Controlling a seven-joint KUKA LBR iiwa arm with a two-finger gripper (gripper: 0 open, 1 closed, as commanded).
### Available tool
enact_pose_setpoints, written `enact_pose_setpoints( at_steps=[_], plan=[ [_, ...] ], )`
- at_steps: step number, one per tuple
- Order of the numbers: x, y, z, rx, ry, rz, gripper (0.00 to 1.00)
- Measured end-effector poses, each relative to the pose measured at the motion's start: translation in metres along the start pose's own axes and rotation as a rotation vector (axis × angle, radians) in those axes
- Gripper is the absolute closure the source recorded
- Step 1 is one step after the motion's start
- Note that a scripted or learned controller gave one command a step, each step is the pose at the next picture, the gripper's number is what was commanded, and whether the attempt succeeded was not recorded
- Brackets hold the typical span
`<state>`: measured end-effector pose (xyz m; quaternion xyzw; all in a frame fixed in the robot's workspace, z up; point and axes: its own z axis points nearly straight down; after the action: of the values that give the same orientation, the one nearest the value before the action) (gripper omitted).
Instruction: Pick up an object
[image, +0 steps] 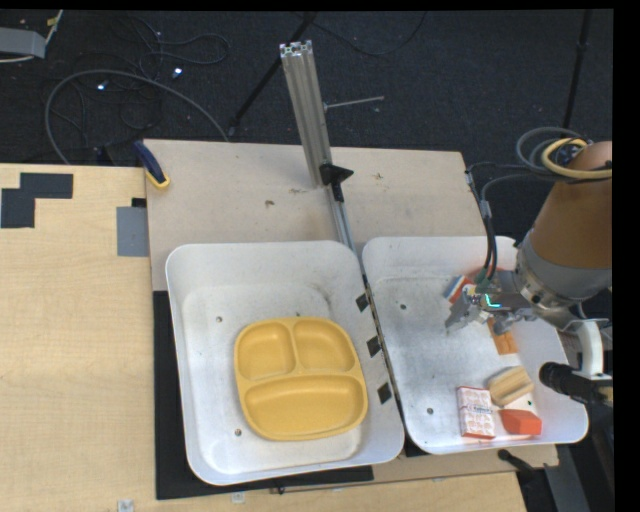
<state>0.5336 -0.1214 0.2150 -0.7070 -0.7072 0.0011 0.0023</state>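
Tan block (508, 385) near bin rim (585, 425)

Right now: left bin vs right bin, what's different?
The left bin holds one big yellow divided plate; the right bin holds several small items, among them a tan block and a red-and-white packet. The arm's gripper sits over the right bin, not over the left bin. Both are shallow, white and sit side by side.

Two white bins (200, 300), one yellow divided plate (299, 378), and about three small items (500, 405) lie in view.
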Motion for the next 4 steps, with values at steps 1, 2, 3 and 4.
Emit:
enact_pose_setpoints(
  at_steps=[1,2,3,4],
  plan=[
    [0.000,0.000,0.000,-0.001,0.000,0.000,0.00],
    [0.004,-0.008,0.060,0.004,0.001,0.001,0.00],
    [0.006,-0.002,0.121,-0.001,0.000,0.002,0.00],
    [0.004,0.000,0.122,-0.005,0.001,0.002,0.00]
  ],
)
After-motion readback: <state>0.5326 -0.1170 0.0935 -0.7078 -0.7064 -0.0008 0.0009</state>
